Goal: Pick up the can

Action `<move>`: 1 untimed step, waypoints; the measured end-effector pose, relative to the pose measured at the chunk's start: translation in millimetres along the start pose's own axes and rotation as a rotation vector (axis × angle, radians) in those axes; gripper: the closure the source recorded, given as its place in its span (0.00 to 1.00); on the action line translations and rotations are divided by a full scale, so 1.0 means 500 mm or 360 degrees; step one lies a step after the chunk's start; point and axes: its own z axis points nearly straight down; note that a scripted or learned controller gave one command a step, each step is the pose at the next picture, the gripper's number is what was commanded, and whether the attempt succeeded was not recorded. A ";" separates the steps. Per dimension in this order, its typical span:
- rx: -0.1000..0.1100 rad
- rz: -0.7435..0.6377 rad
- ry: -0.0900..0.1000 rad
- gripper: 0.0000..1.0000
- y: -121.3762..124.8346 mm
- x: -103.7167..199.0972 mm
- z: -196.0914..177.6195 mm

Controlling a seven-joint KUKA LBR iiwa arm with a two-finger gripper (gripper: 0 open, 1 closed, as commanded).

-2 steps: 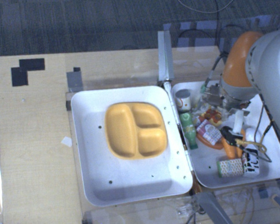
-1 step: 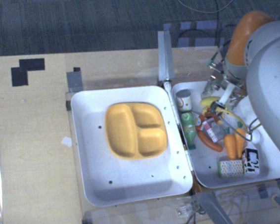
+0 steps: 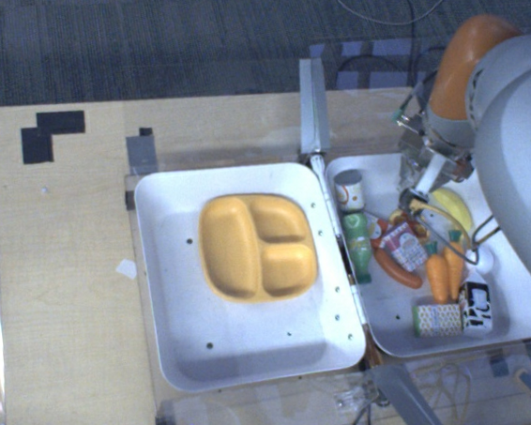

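Presently catalogued: one can, upright, stood in the far left corner of the right bin, touching a green bottle just nearer the camera. The gripper hung to the can's right, well apart across bare bin floor; whether its fingers were apart or together could not be told. Counted: two white bins, one yellow divided tray in the left bin, one banana, two carrots, one snack packet
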 end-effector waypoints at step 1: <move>0.0003 0.0000 -0.0002 0.00 -0.001 -0.001 0.001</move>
